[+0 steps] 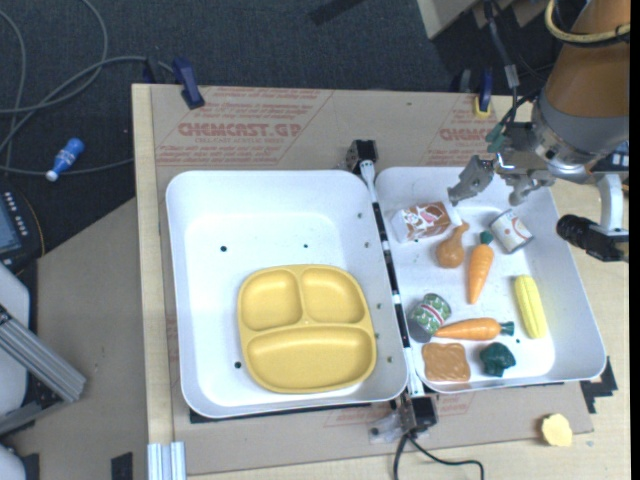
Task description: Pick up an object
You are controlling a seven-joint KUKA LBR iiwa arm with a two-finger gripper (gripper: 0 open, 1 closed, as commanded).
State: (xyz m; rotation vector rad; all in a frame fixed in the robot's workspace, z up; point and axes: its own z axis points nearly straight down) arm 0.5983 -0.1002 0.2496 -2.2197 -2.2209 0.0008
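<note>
My gripper above right bin, fingers apart, nothing held. Advise: centre over upright carrot, descend straight, avoid small can.

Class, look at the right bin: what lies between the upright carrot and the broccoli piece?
In the camera view, a second carrot, lying sideways, sits between the upright carrot and the broccoli.

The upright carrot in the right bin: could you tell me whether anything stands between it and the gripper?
Partly. The small white carton lies just below the gripper, up and to the right of the upright carrot. Otherwise nothing visible blocks a descent.
</note>
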